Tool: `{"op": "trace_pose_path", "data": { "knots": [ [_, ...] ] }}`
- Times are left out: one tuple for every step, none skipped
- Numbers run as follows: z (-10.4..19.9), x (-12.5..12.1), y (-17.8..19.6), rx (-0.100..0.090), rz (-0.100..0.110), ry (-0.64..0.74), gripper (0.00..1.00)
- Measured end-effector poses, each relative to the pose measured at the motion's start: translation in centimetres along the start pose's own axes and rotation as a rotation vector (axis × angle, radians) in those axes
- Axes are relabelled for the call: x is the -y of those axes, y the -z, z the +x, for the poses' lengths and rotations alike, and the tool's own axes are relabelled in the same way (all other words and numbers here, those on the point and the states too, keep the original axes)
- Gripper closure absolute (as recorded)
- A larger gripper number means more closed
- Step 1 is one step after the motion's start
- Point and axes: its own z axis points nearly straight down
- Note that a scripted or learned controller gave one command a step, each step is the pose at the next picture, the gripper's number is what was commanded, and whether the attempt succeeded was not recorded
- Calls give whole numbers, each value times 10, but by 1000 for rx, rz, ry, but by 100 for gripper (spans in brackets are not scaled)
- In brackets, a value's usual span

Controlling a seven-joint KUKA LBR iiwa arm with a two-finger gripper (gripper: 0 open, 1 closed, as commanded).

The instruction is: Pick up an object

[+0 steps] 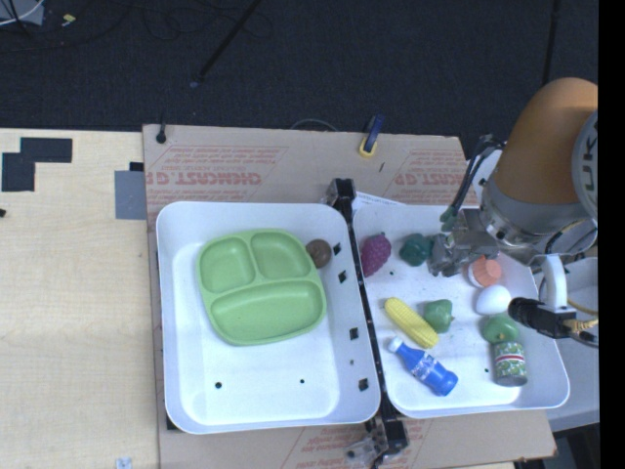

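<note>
Toys point(411, 321) fill right bin point(557, 384); gripper point(444, 260) lowered beside teal piece point(415, 250).

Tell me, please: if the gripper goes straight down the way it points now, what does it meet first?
Probably the bare floor of the right bin. The gripper hangs between the dark green toy and the orange piece; depth is unclear, so it might brush either.

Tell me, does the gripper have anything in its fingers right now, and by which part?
It cannot be told. The gripper is low in the right bin, beside the dark green toy, but the wrist hides the fingertips.
</note>
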Motion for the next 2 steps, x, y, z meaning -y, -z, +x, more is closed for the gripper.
{"op": "trace_pose_path", "data": {
  "knots": [
    [37,50,-4,0,2,0,100],
    [51,78,9,1,0,-1,100]
  ]
}}
